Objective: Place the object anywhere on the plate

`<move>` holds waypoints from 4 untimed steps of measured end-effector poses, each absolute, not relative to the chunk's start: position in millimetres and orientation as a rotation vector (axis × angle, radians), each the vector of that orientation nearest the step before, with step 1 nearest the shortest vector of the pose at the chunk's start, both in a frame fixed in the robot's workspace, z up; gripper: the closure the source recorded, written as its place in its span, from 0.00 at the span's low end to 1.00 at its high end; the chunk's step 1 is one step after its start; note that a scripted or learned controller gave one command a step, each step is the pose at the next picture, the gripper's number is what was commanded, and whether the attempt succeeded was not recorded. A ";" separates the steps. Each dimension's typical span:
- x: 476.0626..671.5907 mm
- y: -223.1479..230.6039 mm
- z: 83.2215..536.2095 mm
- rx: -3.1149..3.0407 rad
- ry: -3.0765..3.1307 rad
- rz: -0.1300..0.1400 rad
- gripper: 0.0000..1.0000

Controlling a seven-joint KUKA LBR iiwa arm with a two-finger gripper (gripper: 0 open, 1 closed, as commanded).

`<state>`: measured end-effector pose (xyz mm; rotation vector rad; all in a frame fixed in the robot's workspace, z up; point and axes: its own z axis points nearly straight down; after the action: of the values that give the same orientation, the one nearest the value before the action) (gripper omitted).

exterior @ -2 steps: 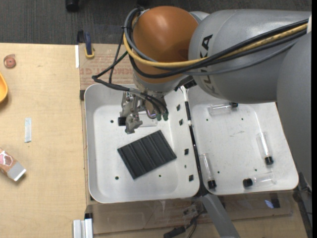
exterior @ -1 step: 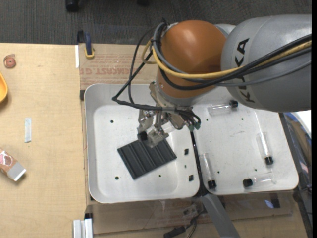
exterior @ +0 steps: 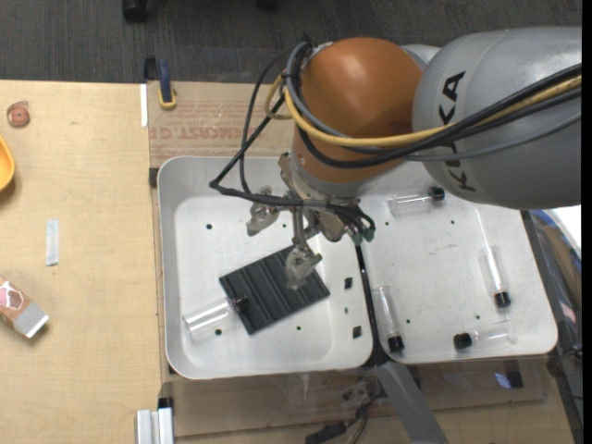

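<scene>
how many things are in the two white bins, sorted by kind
Clear tubes with black caps: 4, in the right bin
Clear tube or vial with no cap showing: 1, in the left bin
Black ridged plate: 1, in the left bin
Total: 6

My table (exterior: 74,340) is light wood. Two white bins sit on it side by side, the left bin (exterior: 176,248) and the right bin (exterior: 527,285). Out on the bare wood lie a small clear strip (exterior: 52,243), a wrapped block (exterior: 20,310) and an orange thing (exterior: 5,166) at the edge.
</scene>
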<state>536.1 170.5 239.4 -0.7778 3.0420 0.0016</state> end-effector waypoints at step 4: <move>551.6 228.2 254.6 -0.449 3.107 0.001 1.00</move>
<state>551.6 228.2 254.6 -0.4491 3.1068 0.0008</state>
